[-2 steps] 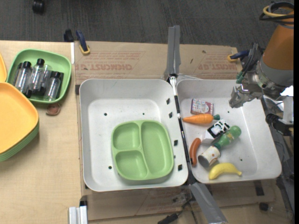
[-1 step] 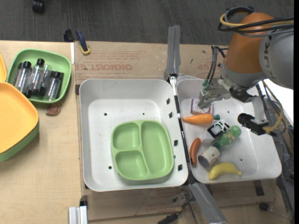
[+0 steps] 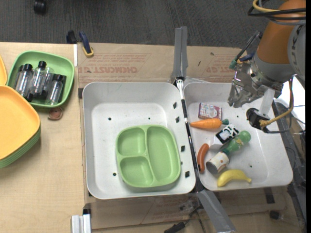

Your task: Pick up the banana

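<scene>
From above, the banana [image 3: 233, 177] lies flat at the near edge of the right bin [image 3: 272, 166], its curve bowing toward the bin's front wall, just beside a can [image 3: 217, 161] on its side and near a red chili [image 3: 202, 155]. A green bottle [image 3: 237, 142] sits a little farther back, with a carrot [image 3: 206, 124] and a small pink box [image 3: 209, 111] beyond it. The gripper [image 3: 240, 97] hangs over the far part of the same bin, well apart from the banana, with nothing seen in it; whether it is open or closed I cannot tell from this angle. The left bin [image 3: 97, 130] holds a green tray [image 3: 148, 155] and plays no part here. The step in hand looks like the approach, with the pick not yet begun. To do it well, the arm should travel toward the near edge while high enough to pass over the bottle and can, then come down over the banana's middle, closing across its narrow width, not along its length. The can is the likeliest thing to be knocked or caught, so the side away from it is the safer place to come in. The front wall close by leaves little room, so a straight vertical drop seems best.
</scene>
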Available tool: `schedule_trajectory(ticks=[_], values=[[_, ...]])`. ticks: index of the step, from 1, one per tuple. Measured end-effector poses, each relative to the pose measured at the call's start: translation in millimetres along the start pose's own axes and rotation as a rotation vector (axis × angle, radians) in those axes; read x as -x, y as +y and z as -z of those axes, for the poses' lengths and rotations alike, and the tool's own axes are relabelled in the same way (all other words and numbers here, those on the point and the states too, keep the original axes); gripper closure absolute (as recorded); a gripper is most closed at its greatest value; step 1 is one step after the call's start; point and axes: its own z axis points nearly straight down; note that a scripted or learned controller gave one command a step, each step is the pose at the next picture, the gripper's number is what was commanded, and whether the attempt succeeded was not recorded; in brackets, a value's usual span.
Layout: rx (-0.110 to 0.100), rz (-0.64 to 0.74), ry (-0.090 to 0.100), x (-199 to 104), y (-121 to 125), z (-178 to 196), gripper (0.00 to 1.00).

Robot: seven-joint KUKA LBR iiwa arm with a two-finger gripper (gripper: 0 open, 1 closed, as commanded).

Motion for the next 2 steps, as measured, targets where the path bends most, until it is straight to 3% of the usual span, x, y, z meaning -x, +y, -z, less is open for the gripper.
schedule_trajectory(ticks=[1,2], values=[[-0.001,0.347,0.001,28,-3,-22,1.0],[0.0,-0.028,0.0,51,-25,85,1.0]])
